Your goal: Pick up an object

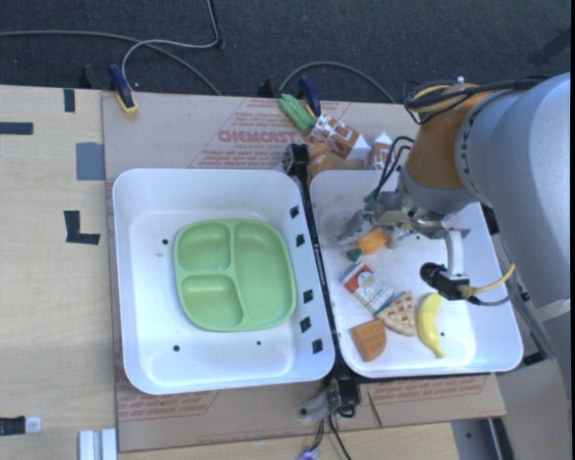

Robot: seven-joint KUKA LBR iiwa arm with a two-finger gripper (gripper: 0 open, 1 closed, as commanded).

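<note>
Plainly, the gripper (369, 226) hung low in the right bin (498, 357) with a small orange piece (373, 242) just under its tips, touching or nearly so, though whether it had clenched could not be told.

A divided plate (236, 274) lies in the left bin (134, 257); the right bin (494, 343) holds a banana (429, 323), with a toast slice (369, 338) to its left.

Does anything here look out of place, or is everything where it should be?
Yes. Several items lie outside the bins, on the cardboard behind the right bin: a green piece and some small packages. The green plate sits slightly askew in the left bin.
</note>
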